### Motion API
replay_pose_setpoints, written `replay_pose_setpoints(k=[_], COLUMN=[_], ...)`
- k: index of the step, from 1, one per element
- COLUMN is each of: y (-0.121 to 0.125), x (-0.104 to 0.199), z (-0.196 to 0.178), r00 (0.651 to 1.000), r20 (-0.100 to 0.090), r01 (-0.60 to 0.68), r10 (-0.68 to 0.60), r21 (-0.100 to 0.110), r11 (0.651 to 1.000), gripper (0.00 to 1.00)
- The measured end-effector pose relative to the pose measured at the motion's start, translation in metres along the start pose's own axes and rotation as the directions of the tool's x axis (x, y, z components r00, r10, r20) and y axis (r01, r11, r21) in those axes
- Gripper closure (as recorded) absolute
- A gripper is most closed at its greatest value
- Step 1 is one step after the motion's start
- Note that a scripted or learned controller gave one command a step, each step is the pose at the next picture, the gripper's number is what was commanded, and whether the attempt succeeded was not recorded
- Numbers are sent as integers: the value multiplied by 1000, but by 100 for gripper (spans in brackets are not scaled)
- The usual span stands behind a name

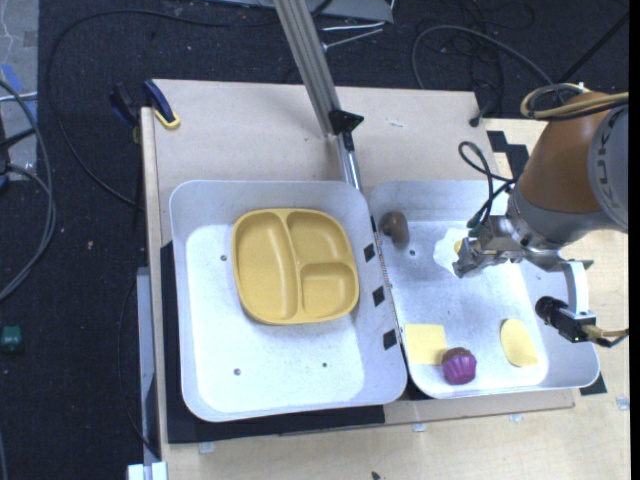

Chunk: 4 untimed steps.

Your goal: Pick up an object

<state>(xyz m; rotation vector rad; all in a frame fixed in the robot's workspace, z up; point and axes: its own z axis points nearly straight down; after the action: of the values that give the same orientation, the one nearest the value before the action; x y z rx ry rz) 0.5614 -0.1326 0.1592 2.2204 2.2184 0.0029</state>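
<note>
1. Four loose pieces lie in the right bin (480, 313), any of which could serve as the pick. Nearest: purple lump (459, 365), close to the front rim and just beside the yellow square (424, 343). Risk: a grasp on one could nudge the other, and the rounded lump may roll out.
2. Yellow square: lies flat against the bin floor. Risk: likely too low to get under, so a closing grip may slide over it.
3. Yellow oval (518, 342): near the bin's right side, under the arm's elbow. Risk: awkward reach, and its flat shape poses the same slip hazard.
4. Gripper (470, 260): low over the middle of the right bin, beside a pale piece (447, 250) that is too blurred to identify. Whether it is released, clenched or grasping anything cannot be told; no item is seen in it. Risk: a lift from here may well come up empty.
5. Brown lump (395, 226): at the bin's far left corner, next to the wall. Risk: the wall could block one side of a grasp.
6. Plate (296, 266) in the left bin (300, 368): well apart from the gripper. Low risk.
7. Cable (480, 173) looping above the wrist: could snag on a wide swing.
</note>
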Motion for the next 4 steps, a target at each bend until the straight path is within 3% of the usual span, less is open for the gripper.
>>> replay_pose_setpoints(k=[2,4], y=[18,-2], x=[-1,107], z=[-109,-96], r00=[1000,1000], r20=[1,-2], r01=[3,8], r10=[-3,-8], r21=[-3,6], r11=[1000,1000], gripper=[100,100])
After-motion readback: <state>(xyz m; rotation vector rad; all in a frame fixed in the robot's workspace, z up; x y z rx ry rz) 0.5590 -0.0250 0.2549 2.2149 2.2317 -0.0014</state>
